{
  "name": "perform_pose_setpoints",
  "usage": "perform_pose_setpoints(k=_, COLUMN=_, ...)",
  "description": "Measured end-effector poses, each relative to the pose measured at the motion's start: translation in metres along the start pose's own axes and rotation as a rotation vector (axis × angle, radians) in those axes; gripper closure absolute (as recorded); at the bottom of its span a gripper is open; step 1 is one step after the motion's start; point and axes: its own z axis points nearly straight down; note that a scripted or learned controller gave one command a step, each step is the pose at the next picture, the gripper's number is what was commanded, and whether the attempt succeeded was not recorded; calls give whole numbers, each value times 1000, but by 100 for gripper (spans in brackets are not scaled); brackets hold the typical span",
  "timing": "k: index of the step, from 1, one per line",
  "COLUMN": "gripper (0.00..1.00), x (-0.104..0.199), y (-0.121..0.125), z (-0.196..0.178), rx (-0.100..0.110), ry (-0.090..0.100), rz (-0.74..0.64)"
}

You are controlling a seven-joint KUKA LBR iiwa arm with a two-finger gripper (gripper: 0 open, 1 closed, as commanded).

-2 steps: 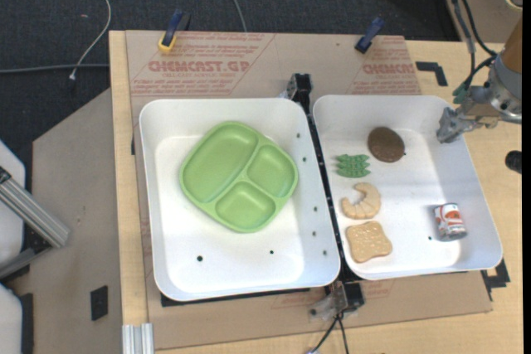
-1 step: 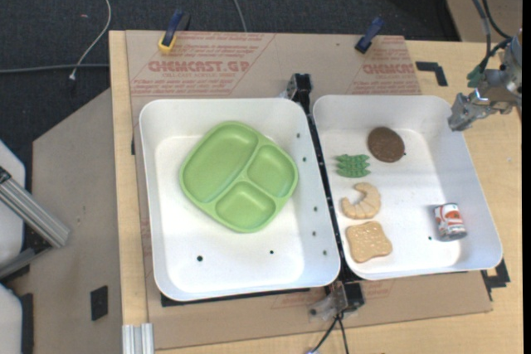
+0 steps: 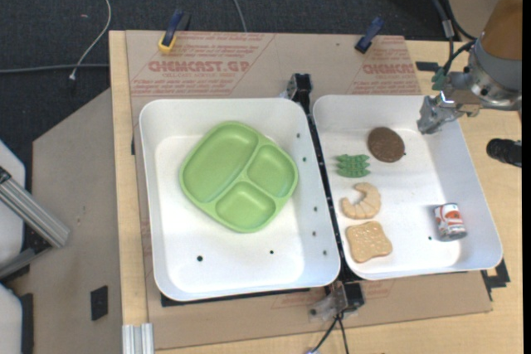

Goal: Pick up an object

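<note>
sitting in the right bin (image 3: 477, 178), toward its far half: a brown patty (image 3: 387, 144), round and flat, with no long axis to line up on. lying nearest the gripper (image 3: 431, 119) of all the items, off at about 8 o'clock from it, near but not touching. judging this the likeliest pick, since reaching it calls for only a short move down and left.

ranging outward from the patty: a green leafy piece (image 3: 353, 166) just beside it at 7 o'clock; a croissant (image 3: 362, 201) further along at 6 to 7 o'clock, curved, its arc opening toward the left; a cracker (image 3: 368, 242) beyond that, near the bin's near wall, square and flat. standing well apart at 4 o'clock from the patty, a small can (image 3: 450, 221), tipped on its side, long axis running roughly 12 to 6.

hovering over the bin's far right corner, gripper carrying nothing visible between its tips; jaws too small and dark here, cannot tell whether parted or closed.

resting in the left bin (image 3: 166, 261), a green tray (image 3: 239, 176), well apart from the gripper and an unlikely target.
</note>
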Motion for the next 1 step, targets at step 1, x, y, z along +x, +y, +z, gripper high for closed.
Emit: perform_pose_setpoints(k=1, gripper=100, x=53, y=11, z=-10, rx=-5, ry=-2, rz=-1)
